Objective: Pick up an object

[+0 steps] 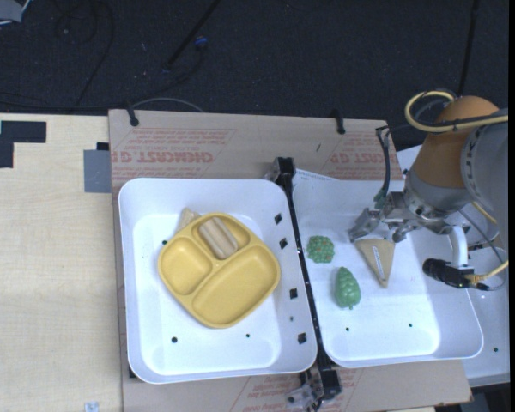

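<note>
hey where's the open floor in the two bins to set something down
Right bin: bare floor along the front, below the green pieces and the tan wedge. Left bin: strips around the yellow tray, widest at front. Crowded near the claw.

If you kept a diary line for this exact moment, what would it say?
hand over right bin, above tan wedge | two green items left of it | yellow tray in left bin

arm (485,166): cut off at right edge | pincer (379,227): finger state unclear
</note>
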`<state>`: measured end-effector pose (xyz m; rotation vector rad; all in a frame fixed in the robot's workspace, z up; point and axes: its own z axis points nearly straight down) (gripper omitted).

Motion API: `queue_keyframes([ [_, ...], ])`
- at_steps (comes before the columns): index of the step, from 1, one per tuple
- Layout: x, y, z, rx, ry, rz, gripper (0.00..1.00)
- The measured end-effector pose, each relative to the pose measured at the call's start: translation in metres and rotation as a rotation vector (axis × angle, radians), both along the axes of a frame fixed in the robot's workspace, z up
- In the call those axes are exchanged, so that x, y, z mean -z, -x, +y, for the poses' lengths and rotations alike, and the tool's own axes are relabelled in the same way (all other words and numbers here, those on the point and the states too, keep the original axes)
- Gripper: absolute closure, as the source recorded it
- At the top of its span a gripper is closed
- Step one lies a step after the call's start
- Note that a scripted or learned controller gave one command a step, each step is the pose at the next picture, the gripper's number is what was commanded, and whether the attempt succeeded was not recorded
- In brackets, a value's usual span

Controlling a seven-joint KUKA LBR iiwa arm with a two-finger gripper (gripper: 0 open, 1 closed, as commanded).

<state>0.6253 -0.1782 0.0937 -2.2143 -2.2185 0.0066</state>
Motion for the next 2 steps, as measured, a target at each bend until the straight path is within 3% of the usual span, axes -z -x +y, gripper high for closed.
queue_keyframes([
  [1,-0.014,-0.002,-0.001,0.000,0.001,-0.005,1.00],
  [2,-0.057,-0.001,-0.003,0.003,0.003,-0.010,1.00],
])
